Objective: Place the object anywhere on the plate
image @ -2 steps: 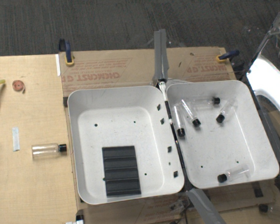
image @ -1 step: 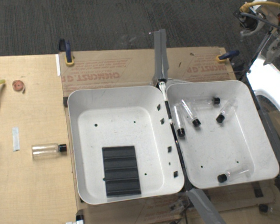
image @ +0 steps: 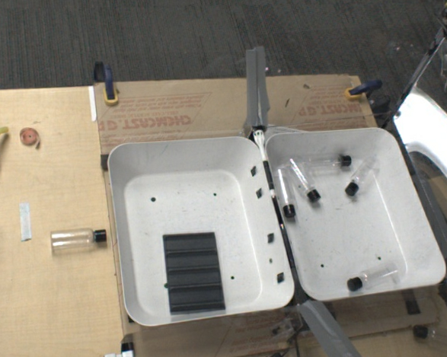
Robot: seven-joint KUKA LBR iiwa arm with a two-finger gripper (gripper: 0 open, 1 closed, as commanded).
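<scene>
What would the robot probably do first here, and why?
Probably reach into the right bin for a clear vial, likely this lone one near the front. All the vials lie there, while the dark ridged plate sits in the left bin.

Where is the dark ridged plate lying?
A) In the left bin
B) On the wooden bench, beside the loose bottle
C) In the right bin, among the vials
A: the dark ridged plate lies flat on the floor of the left bin, while the clear vials are in the right bin.

Wooden bench (image: 57,315): two white bins (image: 135,218), cardboard (image: 203,107), clear bottle (image: 76,238), perhaps.
</scene>
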